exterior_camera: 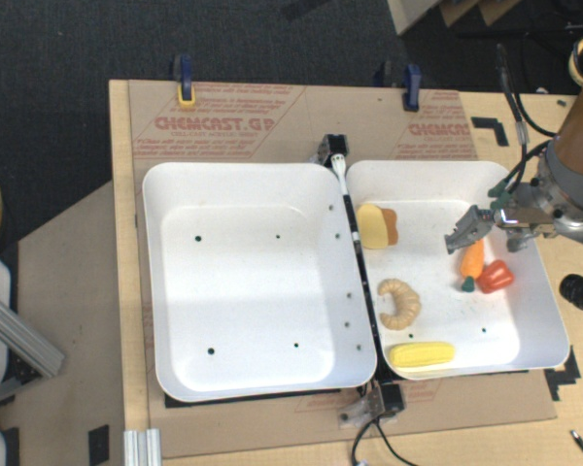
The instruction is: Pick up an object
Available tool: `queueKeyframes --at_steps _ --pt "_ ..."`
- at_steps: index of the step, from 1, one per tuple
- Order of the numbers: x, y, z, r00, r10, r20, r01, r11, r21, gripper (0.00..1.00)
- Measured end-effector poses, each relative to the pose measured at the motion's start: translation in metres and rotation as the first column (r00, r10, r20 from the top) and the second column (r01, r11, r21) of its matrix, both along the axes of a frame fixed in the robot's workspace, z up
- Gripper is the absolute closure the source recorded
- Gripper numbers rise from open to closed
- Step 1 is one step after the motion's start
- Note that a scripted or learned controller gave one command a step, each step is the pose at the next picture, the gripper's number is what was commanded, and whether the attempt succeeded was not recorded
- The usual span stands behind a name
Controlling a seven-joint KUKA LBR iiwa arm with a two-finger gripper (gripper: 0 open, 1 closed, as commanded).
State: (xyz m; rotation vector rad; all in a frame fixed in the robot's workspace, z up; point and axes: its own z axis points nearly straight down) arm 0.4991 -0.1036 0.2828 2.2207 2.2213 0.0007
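- Nearest to you, a yellow corn cob is lying along the front wall of the right bin, close to the front corner next to the divider.
- Just behind it, a tan croissant is curling on the bin floor, apart from the corn.
- Further right, a red pepper is sitting beside an orange carrot; the two are touching or nearly so, and the carrot's green end is pointing toward the front.
- You are seeing the gripper hanging just above the carrot's far end, dark fingers angled down to the left; whether they are spread or pressed together cannot be told, and nothing is showing between them.
- Behind the croissant, a yellow cheese wedge with a brown piece is resting near the divider.
- On your left, the left bin is showing bare white floor with small dark holes.
- Farthest back, two blue clamps are gripping the brown board under both bins.
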Motion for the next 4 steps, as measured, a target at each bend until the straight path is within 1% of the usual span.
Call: queueKeyframes --at_steps 1,2,3,4 --pt "0.001 0.000 0.011 1.000 0.000 0.003 0.000 1.000 -0.001 1.00" --pt "-0.016 0.051 0.262 1.000 0.004 0.021 -0.004 1.000 -0.001 1.00" --pt "-0.021 0.112 0.148 1.000 0.006 -0.013 -0.006 1.000 0.001 1.00" --pt "-0.018 0.133 0.259 1.000 0.003 0.015 -0.003 1.000 0.002 1.00"
